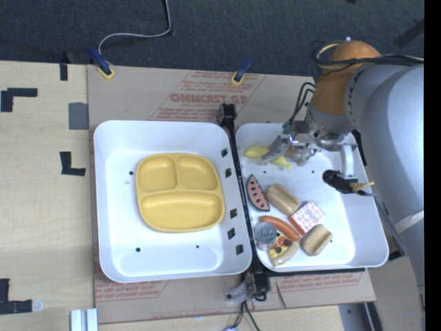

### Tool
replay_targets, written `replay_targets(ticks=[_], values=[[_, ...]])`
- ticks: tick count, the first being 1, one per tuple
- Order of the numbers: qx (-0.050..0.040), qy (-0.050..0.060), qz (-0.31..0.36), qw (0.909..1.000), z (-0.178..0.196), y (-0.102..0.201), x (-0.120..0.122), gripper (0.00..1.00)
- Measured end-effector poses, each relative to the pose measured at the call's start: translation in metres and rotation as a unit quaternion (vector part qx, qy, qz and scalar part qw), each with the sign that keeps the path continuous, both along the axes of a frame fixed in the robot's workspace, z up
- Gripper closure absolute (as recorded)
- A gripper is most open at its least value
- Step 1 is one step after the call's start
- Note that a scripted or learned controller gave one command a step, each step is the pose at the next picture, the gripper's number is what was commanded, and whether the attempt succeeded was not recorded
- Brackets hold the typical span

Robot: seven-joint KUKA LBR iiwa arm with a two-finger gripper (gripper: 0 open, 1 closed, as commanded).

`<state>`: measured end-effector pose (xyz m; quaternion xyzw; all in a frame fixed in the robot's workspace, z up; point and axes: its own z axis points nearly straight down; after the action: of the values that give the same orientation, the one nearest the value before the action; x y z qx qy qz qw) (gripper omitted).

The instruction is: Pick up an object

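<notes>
Yellow toy banana (265, 154): lies in the right bin (358, 250), at its far-left corner, close to the divider between the bins.
Gripper (288, 147): directly at the banana's right end, low over it; how far apart the fingers stand cannot be told, nor whether they have the banana.
Arm (386, 116): grey with an orange band, reaching toward the banana from the right.
Watermelon slice (257, 192): just nearer the camera than the banana, along the bin's left wall.
Bread roll (282, 198): beside the watermelon, further from the banana.
Hot dog sausage (279, 226), red-and-white packet (306, 216), second roll (315, 240), pizza slice (282, 250), grey round lid (264, 234): clustered at the bin's near end, well apart from the banana.
Yellow divided plate (180, 192): in the left bin (117, 185), across the divider from the banana.
</notes>
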<state>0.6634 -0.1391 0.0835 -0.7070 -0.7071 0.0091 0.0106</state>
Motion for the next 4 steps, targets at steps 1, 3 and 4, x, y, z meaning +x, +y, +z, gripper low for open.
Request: replay_targets(ticks=[1,3,4], values=[[-0.0013,0.003,0.002,1.0000,0.009,0.000,-0.001,1.00],[0.0023,-0.002,0.003,1.0000,0.001,-0.012,0.002,0.00],[-0.0011,-0.002,0.003,1.0000,0.010,-0.014,0.001,1.00]])
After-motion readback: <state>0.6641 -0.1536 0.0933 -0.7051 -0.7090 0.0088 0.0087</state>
